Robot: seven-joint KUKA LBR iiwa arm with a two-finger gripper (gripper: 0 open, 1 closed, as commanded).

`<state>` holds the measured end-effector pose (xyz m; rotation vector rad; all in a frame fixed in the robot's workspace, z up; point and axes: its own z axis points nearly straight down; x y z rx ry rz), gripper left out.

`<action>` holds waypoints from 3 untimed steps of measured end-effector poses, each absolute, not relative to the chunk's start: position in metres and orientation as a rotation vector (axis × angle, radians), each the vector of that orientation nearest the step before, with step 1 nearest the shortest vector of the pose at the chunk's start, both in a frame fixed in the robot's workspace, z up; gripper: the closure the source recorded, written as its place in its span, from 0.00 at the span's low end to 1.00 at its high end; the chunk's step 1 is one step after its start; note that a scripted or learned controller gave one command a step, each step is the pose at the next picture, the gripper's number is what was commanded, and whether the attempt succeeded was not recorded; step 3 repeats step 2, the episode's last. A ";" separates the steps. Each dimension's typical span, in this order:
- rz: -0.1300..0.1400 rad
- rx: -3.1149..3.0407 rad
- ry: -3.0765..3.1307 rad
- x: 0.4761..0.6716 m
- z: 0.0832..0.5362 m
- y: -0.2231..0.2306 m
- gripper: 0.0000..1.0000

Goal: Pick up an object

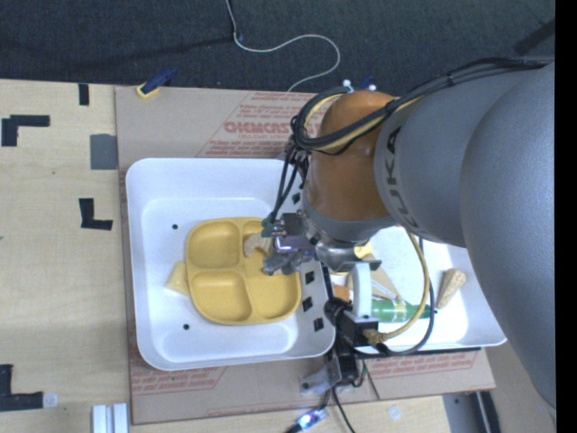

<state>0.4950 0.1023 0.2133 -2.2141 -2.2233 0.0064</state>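
Pincer (281,253) low over the yellow plastic divided tray (236,273) in left white bin (149,242); can't tell its grip state.

The right bin (451,336) was largely covered by the arm (469,152), which was itself cut off by the right edge. The tool (287,253) was masked by the wrist and cables, so its fingers could not be made out. The yellow tray's (221,282) right rim was partly hidden. A green bottle (392,312) was partly concealed.
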 end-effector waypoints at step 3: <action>0.003 -2.217 -2.223 0.496 0.233 0.100 1.00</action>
